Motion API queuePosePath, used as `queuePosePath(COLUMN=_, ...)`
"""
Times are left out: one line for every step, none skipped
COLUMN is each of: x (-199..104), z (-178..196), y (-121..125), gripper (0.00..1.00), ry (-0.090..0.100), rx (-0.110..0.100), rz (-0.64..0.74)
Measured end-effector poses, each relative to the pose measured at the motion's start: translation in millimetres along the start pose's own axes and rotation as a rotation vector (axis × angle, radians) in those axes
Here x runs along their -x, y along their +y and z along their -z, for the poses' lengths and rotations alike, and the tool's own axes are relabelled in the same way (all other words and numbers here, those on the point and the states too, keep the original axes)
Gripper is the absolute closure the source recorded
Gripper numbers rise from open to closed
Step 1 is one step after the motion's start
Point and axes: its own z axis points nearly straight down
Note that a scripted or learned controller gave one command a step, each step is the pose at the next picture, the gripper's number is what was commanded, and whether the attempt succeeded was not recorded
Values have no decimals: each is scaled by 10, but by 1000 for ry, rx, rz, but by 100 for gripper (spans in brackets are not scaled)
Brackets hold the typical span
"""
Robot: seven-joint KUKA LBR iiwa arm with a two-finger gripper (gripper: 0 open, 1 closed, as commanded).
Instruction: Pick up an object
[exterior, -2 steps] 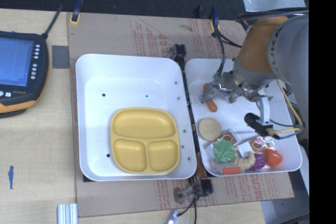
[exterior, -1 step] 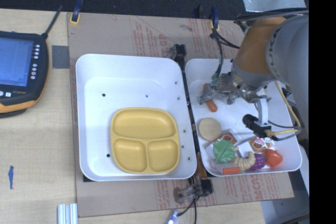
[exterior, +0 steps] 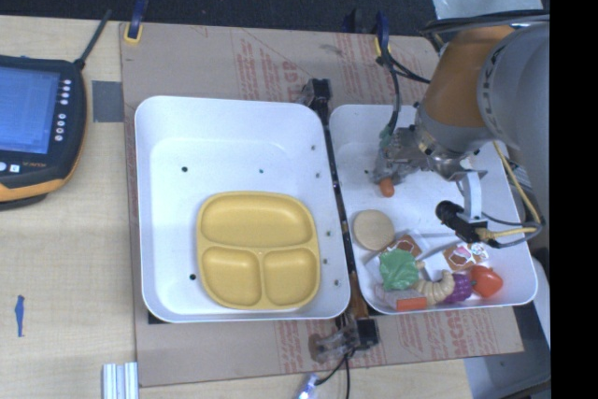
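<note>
The claw [exterior: 388,165] hangs low over the far part of the right bin [exterior: 360,131], and I cannot tell from this slanted view how it is set or whether it has hold of anything. A small orange piece [exterior: 386,188] lies on the bin floor just beside its tip, and that looks like the likeliest thing to be picked up. It appears to rest on the floor, not in a grasp.

The risk, as I judge it, is a miss: the piece is tiny and rounded, so it could roll or get nudged aside as the claw comes down. The bin's dividing wall is also near, and a drifting approach could bump it.

The other toys sit well apart in the near corner: a tan disc [exterior: 373,228], a green leafy piece [exterior: 399,269] and a red piece [exterior: 486,280]. The left bin [exterior: 163,131] holds a yellow divided tray [exterior: 259,249]. Both bins rest on brown cardboard [exterior: 234,47] over a pale wooden bench [exterior: 56,285], with a handheld controller [exterior: 37,126] at the left and dark floor beyond.
</note>
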Motion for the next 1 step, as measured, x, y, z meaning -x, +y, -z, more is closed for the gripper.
queuePosePath(x=-546, z=1137, y=-202, gripper=100, ry=1, rx=8, rz=-2)
